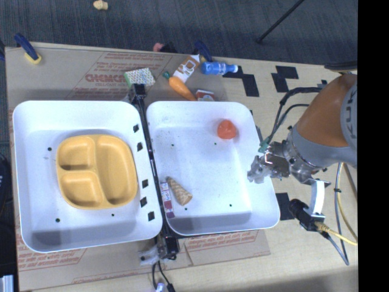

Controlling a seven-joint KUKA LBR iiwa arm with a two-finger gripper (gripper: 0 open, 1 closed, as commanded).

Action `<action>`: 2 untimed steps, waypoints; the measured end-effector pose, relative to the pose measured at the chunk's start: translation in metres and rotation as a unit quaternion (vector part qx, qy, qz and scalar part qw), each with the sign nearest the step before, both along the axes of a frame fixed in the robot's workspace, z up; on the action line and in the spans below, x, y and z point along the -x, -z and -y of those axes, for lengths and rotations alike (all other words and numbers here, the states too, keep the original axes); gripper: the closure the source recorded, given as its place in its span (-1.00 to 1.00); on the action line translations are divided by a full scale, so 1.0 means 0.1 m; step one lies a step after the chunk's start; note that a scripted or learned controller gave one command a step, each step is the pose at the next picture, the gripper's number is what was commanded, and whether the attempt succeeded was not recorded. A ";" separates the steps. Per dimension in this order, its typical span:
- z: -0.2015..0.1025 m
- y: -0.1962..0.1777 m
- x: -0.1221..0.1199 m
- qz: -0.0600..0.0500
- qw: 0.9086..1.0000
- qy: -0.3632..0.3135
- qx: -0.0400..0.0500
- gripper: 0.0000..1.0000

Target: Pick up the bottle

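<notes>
Gripper (260, 168) at bin edge, bottle (216, 69) well apart

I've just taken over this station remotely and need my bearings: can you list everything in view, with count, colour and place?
White bins: 2, side by side on the bench, left bin, right bin.
Divided plate: 1, yellow, in the left bin.
Round object: 1, red-orange, upper right of the right bin.
Cone-shaped object: 1, tan, lower left of the right bin.
Bottle: 1, blue, on the bench behind the right bin.
Carrot-like object: 1, orange, behind the right bin.
Small carton: 1, white and orange, beside the bottle.
Patterned packet: 1, greenish, behind the bins.
Gripper: 1, at the right bin's right rim.
</notes>
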State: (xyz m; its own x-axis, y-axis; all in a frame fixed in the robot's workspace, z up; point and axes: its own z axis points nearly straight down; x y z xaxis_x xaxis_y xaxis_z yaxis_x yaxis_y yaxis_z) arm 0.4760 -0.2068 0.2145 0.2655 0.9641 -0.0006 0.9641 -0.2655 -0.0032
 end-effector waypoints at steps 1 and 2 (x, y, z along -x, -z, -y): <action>-0.05 0.08 0.00 0.001 0.989 0.145 0.000 1.00; -0.08 0.37 0.00 -0.002 0.931 0.365 -0.001 1.00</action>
